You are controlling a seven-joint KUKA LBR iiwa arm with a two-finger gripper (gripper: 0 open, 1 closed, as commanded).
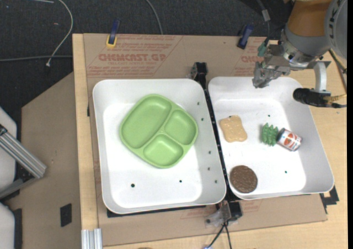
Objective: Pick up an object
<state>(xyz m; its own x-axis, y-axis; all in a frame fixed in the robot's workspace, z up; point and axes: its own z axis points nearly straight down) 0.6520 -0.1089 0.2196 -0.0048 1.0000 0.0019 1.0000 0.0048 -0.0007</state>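
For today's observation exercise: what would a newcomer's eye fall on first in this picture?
Probably the green plate, bright and alone in the left bin. Next the arm, orange-banded, at upper right, its gripper over the right bin's far rim. Then that bin's small things: a tan biscuit, a brown disc near the front rim, and a green toy beside a can.
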